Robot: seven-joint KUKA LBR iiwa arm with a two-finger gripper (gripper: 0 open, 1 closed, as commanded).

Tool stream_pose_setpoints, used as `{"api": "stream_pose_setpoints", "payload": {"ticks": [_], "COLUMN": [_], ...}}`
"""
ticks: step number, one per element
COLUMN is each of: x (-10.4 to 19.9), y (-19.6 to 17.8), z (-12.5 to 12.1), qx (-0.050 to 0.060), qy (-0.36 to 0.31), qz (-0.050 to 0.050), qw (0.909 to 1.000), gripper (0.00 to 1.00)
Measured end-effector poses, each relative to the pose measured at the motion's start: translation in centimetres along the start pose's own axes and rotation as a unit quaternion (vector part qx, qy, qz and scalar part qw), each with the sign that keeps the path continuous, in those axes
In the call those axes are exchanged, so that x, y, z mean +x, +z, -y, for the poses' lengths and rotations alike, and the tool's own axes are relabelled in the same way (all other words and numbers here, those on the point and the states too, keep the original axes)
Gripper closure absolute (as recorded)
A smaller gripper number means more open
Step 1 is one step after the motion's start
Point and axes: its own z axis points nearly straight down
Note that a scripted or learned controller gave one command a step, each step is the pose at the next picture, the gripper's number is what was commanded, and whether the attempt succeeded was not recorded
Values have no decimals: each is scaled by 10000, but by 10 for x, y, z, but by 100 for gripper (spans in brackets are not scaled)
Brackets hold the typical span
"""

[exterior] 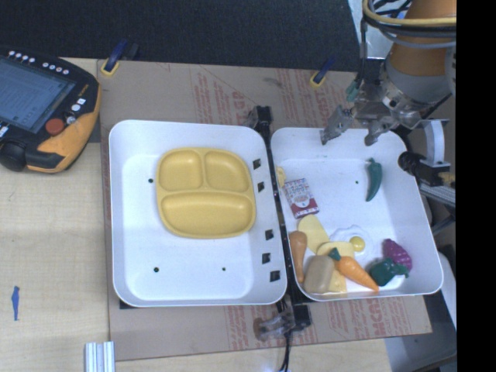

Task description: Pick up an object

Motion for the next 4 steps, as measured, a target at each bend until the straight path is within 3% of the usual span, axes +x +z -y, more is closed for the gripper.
{"api": "stream_pose_setpoints", "payload": {"ticks": [1, 2, 3, 4], "x": [22, 43, 61, 61], "y": [63, 59, 60, 60], "z": [-15, -8, 18, 64], "qx": [27, 14, 18, 21], "qy": [-15, -18, -20, 15], "qz": [-1, -1, -1, 1], "qw": [10000, 10000, 10000, 10000], "gripper": [0, 0, 0, 0]}}
